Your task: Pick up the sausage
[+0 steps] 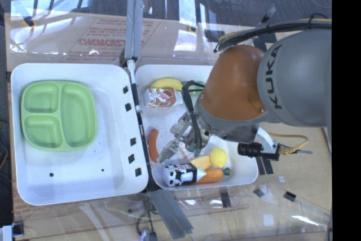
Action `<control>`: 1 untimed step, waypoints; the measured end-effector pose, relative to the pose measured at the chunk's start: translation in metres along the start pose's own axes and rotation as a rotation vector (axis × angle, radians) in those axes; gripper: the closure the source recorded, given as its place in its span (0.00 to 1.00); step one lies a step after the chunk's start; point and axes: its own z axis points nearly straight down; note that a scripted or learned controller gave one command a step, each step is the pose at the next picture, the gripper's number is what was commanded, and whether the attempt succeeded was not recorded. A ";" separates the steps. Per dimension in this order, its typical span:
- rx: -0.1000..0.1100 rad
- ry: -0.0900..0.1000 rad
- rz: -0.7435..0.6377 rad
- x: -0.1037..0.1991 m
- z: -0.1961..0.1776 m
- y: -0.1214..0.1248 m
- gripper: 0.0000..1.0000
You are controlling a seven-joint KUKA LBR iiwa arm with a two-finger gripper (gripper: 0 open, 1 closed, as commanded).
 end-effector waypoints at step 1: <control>-0.001 -0.003 -0.045 0.044 0.000 0.060 0.00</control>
